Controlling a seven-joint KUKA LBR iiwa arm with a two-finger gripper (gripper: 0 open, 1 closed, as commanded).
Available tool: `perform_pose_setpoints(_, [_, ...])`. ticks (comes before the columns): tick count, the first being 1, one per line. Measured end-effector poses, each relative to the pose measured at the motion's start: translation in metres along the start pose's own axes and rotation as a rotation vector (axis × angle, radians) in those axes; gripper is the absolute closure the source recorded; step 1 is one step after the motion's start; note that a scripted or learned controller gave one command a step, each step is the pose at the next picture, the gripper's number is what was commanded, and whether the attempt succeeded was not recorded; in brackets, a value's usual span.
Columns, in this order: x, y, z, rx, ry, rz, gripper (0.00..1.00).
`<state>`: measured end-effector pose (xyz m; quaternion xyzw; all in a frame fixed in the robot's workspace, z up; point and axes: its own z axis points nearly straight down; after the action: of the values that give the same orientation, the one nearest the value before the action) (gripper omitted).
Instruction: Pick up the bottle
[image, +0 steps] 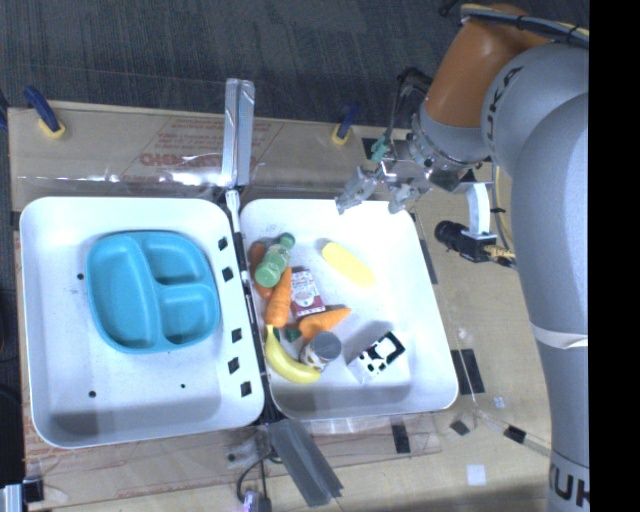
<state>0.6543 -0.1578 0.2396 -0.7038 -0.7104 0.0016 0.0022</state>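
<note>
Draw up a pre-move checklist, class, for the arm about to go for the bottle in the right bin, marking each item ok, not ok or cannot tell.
1. Bottle located, green, near the right bin's left wall: ok.
2. Bottle free of neighbours: not ok; a carrot and a dark packet lie against it.
3. Hand over the bottle: not ok; it hangs at the bin's far rim, well to the right of it.
4. Hand carrying nothing: ok.
5. Top of bottle uncovered: ok.
6. Blue tray out of the way in the left bin: ok.

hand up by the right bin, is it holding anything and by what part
Nothing is held. The hand hangs open over the right bin's far rim, apart from the green bottle.
</note>
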Motion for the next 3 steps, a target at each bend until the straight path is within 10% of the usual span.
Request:
perform_pose_setpoints(1, [0.058,-0.012,0.149,-0.001,0.001,0.323,0.0])
perform_pose_setpoints(2, [0.059,-0.012,0.139,0.001,0.002,0.317,1.0])
perform_pose_setpoints(3, [0.057,-0.011,0.137,-0.002,-0.002,0.318,0.0])
